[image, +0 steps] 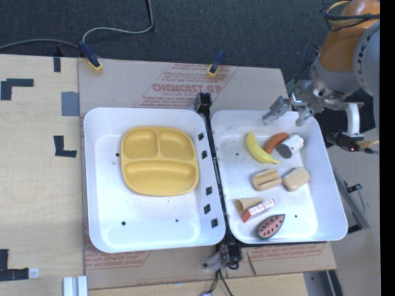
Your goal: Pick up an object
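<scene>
Tool [289, 111] hovering over right bin's [321, 184] far edge, fingers spread, gripping nothing. Approach step. Banana [260, 149] and sausage [276, 142] lying just below; next needing descent, centring over one.

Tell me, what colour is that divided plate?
Yellow: the divided plate, seen in the camera view.

Yellow divided tray [160, 160] in left bin [99, 184], toward its far edge. Cardboard sheet [185, 85] under both bins, held by two yellow-blue clamps [91, 57] at bench's far edge. Black cable [117, 31] across dark floor beyond.
</scene>
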`<state>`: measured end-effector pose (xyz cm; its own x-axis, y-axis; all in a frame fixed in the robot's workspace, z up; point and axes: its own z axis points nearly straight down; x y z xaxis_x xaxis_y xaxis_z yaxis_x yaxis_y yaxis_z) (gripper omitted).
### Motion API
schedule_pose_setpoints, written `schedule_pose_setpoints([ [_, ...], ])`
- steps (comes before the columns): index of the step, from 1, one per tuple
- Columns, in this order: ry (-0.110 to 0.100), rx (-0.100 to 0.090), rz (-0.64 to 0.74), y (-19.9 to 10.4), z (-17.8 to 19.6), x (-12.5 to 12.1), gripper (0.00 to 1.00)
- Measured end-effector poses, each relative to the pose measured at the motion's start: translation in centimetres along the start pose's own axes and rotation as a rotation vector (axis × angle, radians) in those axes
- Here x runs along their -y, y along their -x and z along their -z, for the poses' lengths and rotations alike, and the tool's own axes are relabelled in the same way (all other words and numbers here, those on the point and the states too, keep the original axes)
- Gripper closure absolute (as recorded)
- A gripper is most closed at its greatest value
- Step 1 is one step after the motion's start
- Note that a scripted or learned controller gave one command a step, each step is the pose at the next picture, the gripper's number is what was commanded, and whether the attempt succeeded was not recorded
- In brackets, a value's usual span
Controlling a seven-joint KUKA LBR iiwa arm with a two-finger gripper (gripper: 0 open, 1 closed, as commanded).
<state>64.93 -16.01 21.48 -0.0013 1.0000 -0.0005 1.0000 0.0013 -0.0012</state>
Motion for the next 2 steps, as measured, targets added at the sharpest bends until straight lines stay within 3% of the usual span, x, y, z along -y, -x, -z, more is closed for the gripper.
schedule_pose_setpoints([
  [1,0.003,0.000,0.000,1.4,-12.8,2.0,0.00],
  [2,0.007,0.003,0.001,1.5,-11.8,1.9,1.00],
])
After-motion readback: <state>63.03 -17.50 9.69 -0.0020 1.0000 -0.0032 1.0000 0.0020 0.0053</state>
